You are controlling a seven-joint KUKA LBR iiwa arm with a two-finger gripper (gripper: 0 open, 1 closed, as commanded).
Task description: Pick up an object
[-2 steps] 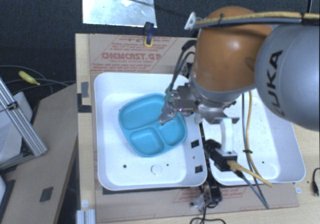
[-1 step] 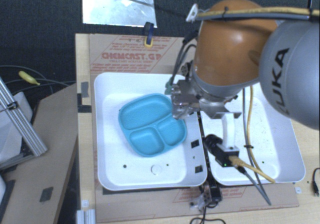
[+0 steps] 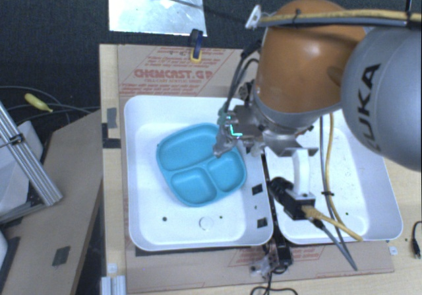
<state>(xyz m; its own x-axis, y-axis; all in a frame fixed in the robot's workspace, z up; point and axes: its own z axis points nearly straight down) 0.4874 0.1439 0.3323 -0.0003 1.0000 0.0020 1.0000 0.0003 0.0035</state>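
A light blue divided plate [image 3: 198, 171] with three compartments lies flat in the left bin [image 3: 148, 221], a little toward its right side. My gripper [image 3: 224, 142] hangs over the plate's upper right rim and seems to touch it there. The grey and orange arm above it hides the bin's right edge and much of the gripper's body. Nothing is visibly lifted off the bin floor.
The right bin [image 3: 369, 201] lies beside it, partly covered by the arm, with a yellow cable [image 3: 336, 224] trailing over its front. A small clear disc [image 3: 206, 223] sits near the left bin's front. Cardboard [image 3: 171, 72] lies under both bins.
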